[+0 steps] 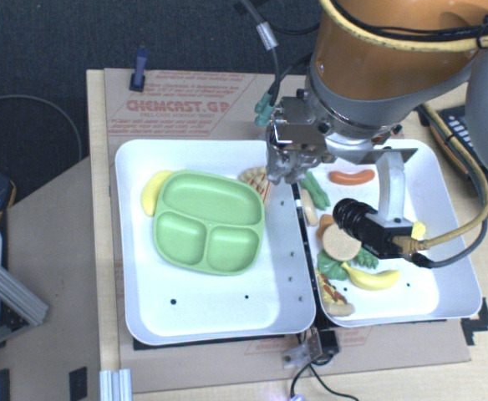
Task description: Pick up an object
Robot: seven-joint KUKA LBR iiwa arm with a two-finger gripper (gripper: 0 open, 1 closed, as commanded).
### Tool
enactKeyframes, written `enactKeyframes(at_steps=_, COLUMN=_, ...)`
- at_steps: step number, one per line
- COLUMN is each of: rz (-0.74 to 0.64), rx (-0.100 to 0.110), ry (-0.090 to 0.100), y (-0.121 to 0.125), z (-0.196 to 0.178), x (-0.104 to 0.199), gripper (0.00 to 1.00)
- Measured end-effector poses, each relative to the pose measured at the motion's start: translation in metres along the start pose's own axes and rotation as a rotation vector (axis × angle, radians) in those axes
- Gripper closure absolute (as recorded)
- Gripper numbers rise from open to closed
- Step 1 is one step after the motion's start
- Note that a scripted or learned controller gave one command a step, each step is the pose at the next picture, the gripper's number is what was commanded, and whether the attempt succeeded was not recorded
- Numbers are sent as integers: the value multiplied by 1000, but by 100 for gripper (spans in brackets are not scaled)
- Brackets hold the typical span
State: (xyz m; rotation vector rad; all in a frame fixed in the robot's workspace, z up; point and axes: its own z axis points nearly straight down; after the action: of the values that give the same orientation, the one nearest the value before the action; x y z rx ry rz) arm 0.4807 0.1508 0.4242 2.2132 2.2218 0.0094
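Note:
My gripper (284, 167) hangs low over the wall between the two bins, at their far end. Just left of it a tan striped item (255, 179) pokes out beside the green divided plate (206, 221) in the left bin (144, 299). A yellow piece (150, 192) shows from under the plate's left edge. Right of the gripper, in the right bin (444, 295), lie a green item (315, 190) and a red sausage (352, 175). Nothing shows between the gripper's parts from this angle.
The near half of the right bin holds a round tan disc (339, 245), a green leaf (331, 266), a yellow banana (373, 278) and a small striped piece (332, 296). The arm's bulk covers the right bin's far side.

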Motion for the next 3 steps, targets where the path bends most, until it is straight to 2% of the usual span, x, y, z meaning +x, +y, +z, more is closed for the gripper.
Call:
enactKeyframes(at_steps=1, rz=-1, rx=-2, ry=0, y=1, z=-10, x=0, gripper=100)
enactKeyframes(at_steps=2, rz=5, rx=19, ry=-3, y=-3, z=70, x=5, gripper=100)
enactKeyframes(at_steps=3, rz=4, rx=-13, ry=6, y=0, z=-108, x=-17, gripper=100)
